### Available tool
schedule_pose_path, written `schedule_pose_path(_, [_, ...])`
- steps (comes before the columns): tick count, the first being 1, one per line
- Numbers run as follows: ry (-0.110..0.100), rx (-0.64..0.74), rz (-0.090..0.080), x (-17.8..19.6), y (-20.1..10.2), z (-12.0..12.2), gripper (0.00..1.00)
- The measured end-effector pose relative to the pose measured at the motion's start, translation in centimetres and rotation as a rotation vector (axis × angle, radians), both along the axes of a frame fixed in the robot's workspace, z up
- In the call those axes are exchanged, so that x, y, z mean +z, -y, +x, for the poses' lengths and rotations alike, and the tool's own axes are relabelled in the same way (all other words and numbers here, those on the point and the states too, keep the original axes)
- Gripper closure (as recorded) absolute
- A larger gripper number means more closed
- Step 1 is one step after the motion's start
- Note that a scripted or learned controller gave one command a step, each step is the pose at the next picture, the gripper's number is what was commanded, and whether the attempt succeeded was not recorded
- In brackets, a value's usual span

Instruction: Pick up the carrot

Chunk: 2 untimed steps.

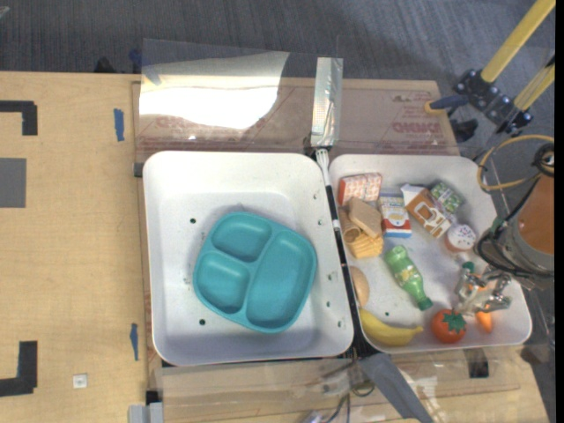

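Note:
The carrot [485,321] shows as a small orange piece in the front right corner of the right bin [511,192], just right of a red tomato [448,325]. My gripper [480,293] hangs directly over it, reaching in from the right, and its metal parts hide most of the carrot. The arm's orange band [539,227] is at the frame's right edge. I cannot make out whether anything is held.
The right bin also holds a banana [388,330], a green bottle [408,276], a wafer [363,229], small cartons [397,217] and a round can [460,236]. A teal divided plate [256,271] lies in the left bin [167,192]. Yellow-handled clamps [493,95] stand at the back right.

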<state>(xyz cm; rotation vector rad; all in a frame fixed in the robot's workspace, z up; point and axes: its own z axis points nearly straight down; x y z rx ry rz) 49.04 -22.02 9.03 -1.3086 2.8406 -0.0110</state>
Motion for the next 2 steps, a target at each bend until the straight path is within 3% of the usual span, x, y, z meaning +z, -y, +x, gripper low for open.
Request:
schedule_pose_path(1, [-0.002, 0.001, 0.004, -0.1, -0.2, -0.1, 0.0])
schedule_pose_path(2, [0.008, 0.002, 0.002, 1.2, -0.3, 0.3, 1.0])
